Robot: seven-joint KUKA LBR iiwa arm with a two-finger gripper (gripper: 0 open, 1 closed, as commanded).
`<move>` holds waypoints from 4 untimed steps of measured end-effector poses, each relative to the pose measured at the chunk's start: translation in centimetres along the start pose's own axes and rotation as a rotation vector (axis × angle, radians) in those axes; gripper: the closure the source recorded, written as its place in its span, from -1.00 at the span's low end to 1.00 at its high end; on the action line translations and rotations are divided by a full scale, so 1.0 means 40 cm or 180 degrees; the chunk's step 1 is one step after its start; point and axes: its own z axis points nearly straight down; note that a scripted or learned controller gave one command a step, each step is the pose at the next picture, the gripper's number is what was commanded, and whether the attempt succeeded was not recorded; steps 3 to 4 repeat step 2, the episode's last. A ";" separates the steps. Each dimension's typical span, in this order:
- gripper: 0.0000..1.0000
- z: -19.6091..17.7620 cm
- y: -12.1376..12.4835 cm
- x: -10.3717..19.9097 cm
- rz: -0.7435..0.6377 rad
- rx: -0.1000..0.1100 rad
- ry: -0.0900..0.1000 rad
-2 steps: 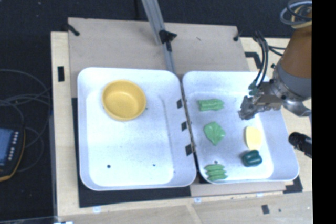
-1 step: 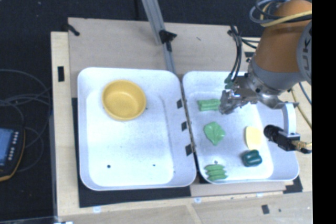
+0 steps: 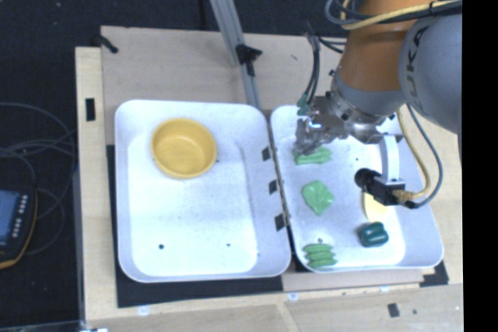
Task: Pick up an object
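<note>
My gripper (image 3: 308, 141) hangs low over the far left part of the right bin (image 3: 424, 233), its fingertips just above a flat green piece (image 3: 313, 158). Nothing shows between the fingers. Closer to the front lie a light green lump (image 3: 317, 196), a ribbed green piece (image 3: 318, 253) at the near edge, a dark green block (image 3: 372, 234) and a yellow object (image 3: 375, 206) partly hidden by a black part of the arm. A yellow bowl (image 3: 184, 148) sits in the far left of the left bin (image 3: 194, 245).
A grey metal pole (image 3: 223, 12) slants up from the far edge between the bins. The arm's orange and grey body (image 3: 385, 35) covers the right bin's far right corner. Cables hang beside the wrist. A pendant (image 3: 14, 221) lies off the bench at left.
</note>
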 end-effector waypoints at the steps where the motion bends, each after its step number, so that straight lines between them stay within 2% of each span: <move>1: 1.00 0.055 0.069 0.105 0.0002 0.0005 -0.0001; 2: 1.00 0.048 0.131 0.202 0.0003 -0.0004 -0.0001; 4: 1.00 0.048 0.131 0.202 0.0003 -0.0004 -0.0001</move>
